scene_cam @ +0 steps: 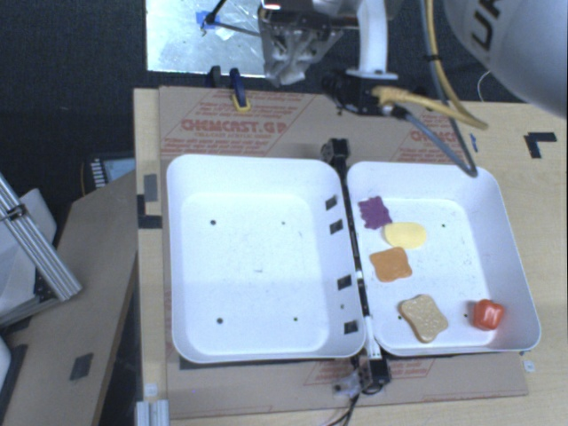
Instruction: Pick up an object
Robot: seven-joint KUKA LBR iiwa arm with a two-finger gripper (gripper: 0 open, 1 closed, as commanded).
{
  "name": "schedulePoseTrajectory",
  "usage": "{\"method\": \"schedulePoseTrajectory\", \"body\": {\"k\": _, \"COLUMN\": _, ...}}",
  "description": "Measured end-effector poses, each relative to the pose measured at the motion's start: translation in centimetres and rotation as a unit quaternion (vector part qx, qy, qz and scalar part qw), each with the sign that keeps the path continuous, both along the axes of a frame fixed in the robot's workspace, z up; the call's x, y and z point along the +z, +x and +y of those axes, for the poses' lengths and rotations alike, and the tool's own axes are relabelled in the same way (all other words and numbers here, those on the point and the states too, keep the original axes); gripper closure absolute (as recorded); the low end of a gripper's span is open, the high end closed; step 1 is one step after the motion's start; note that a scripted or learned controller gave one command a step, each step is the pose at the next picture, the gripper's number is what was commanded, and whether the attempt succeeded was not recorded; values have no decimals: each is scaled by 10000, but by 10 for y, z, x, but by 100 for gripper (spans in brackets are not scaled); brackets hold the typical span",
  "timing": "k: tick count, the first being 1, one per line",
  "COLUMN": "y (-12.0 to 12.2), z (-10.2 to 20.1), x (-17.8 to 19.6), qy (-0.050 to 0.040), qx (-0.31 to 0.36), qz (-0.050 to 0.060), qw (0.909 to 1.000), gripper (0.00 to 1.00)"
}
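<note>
the tool point(286, 65) sits high at the top of the camera view, above the far edge of the table point(106, 264), well apart from both bins. its grey fingers point down over the brown board point(266, 127), and nothing is between them; whether they stand wide or narrow, i cannot tell from this slant. just to its right a white cylinder point(373, 34) on the wrist hangs down, with a yellow cable point(426, 103) curling away beside it. the big pale arm body point(510, 25) fills the top right corner.

moving outward, down to the bins. the left bin point(177, 256) lies white and shallow, touching the right bin point(510, 238) along a dark hinge line in the middle.

in the right bin, five small things. a purple piece point(374, 211) lies nearest the hinge at the far side. just beside it, a yellow oval piece point(405, 235). below that, an orange piece point(390, 264), close to the yellow one. nearer the front wall, a tan toast-shaped piece point(423, 317). to its right, in the front right corner, a red piece point(486, 314), close to the bin wall.

all five lie flat on the bin floor, well apart from the tool.
</note>
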State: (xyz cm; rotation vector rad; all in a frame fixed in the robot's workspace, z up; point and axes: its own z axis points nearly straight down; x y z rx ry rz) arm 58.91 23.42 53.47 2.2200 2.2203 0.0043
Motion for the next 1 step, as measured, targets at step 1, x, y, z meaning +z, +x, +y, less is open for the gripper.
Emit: {"method": "schedulePoseTrajectory", "body": {"k": 1, "y": -69, "z": 1, "x": -30, "qy": -3, "qx": 30, "qz": 32, "qw": 10000, "gripper": 100}}
